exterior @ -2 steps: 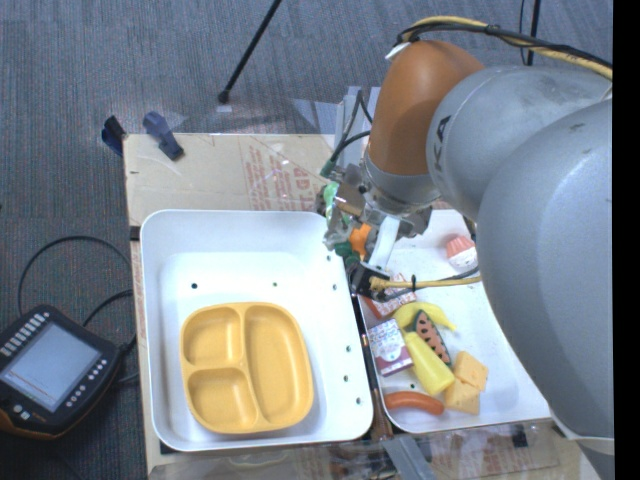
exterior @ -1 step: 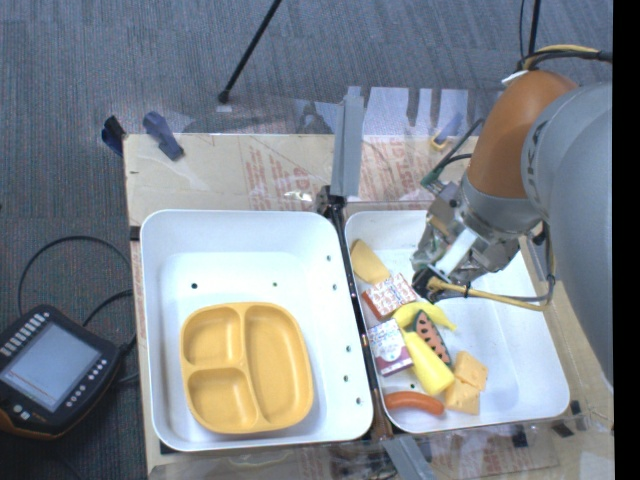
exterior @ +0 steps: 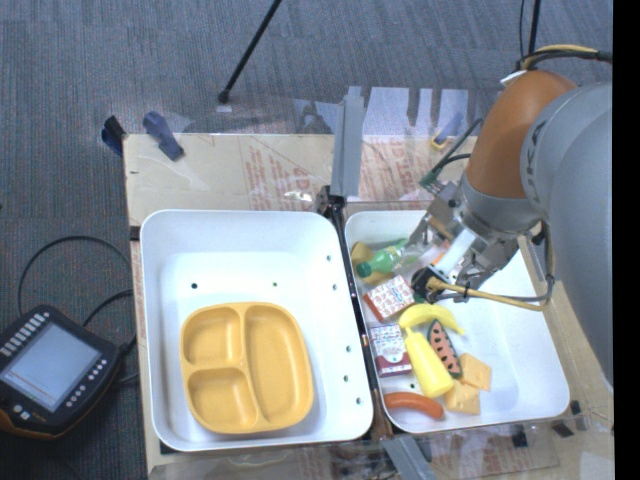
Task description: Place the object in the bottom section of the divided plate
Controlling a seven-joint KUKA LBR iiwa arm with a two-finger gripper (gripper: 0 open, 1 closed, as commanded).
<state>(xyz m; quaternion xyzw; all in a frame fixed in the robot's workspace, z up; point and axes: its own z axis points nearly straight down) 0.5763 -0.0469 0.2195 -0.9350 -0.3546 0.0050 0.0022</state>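
Observation:
The yellow divided plate (exterior: pixel 300 404) lies in the left bin (exterior: pixel 170 238), with two small sections on its left and one long section on its right; all three hold nothing. My gripper (exterior: pixel 424 251) hangs over the back left part of the right bin (exterior: pixel 530 318), just above a green bottle (exterior: pixel 383 260) and a red-and-white packet (exterior: pixel 390 295). Nothing can be seen held in it. A yellow banana (exterior: pixel 432 315) lies right below it.
The right bin also holds a yellow bottle (exterior: pixel 428 364), a watermelon slice (exterior: pixel 446 347), orange crackers (exterior: pixel 474 373), a red sausage (exterior: pixel 412 403) and a second packet (exterior: pixel 386 348). A pendant (exterior: pixel 48 360) lies on the floor at left.

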